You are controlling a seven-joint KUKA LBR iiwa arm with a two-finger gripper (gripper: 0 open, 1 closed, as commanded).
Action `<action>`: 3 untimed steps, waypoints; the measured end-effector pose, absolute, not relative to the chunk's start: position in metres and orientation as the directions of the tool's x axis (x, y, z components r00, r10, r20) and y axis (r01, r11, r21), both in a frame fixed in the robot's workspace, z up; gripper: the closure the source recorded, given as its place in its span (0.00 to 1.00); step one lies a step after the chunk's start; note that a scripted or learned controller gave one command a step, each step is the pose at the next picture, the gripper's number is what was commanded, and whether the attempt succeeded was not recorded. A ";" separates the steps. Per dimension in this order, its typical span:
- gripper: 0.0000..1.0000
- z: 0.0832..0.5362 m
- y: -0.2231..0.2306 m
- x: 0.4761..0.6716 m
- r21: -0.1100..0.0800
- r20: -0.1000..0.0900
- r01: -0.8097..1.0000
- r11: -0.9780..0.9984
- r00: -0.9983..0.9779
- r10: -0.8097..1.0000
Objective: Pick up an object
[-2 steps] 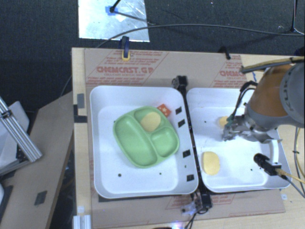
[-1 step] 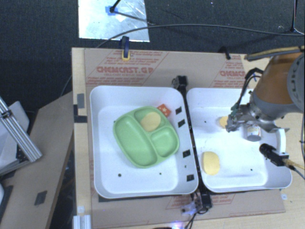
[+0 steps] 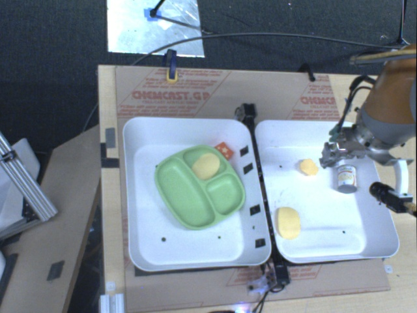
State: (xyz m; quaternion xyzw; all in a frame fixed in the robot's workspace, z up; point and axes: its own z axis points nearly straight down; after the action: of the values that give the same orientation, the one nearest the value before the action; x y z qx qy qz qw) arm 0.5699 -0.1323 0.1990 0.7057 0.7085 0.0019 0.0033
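Near edge, right bin [image 3: 381, 243]: a yellow lump [image 3: 288, 222] is seen lying loose on the floor, close to the left wall, well apart from the arm
Left bin [image 3: 140, 240]: a green tray [image 3: 189, 201] with three compartments is set at a slant; a yellow piece [image 3: 207, 166] sits in its upper small compartment, and a small red item [image 3: 224, 150] lies just beyond the tray rim
Mid right bin: a small can [image 3: 346, 177] stands upright, and a small yellow ball [image 3: 308, 167] rests to its left, the two near but apart
Gripper [image 3: 330, 154]: it is placed low over the right bin, between ball and can and just above them, with the arm [image 3: 391, 103] reaching in from the right; whether the claw is released or clenched cannot be told here, and nothing is seen lifted
Task so far: no object is seen off the floor, so the pick is judged not yet made; the approach looks done, closing and lifting are left
Likely target: ball or can, it cannot be told which
Far bench [image 3: 195, 90]: a blue and yellow clamp [image 3: 171, 65] is fixed at the back edge
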 end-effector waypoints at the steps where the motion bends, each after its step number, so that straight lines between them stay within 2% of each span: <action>1: 1.00 0.244 -0.130 0.576 0.007 -0.002 1.000 0.005 -0.005 1.000; 3: 1.00 0.237 -0.025 0.593 0.002 0.002 1.000 0.010 -0.010 1.000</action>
State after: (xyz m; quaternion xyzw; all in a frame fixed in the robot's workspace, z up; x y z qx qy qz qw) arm 0.5926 -0.0250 0.2370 0.7035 0.7107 0.0014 0.0002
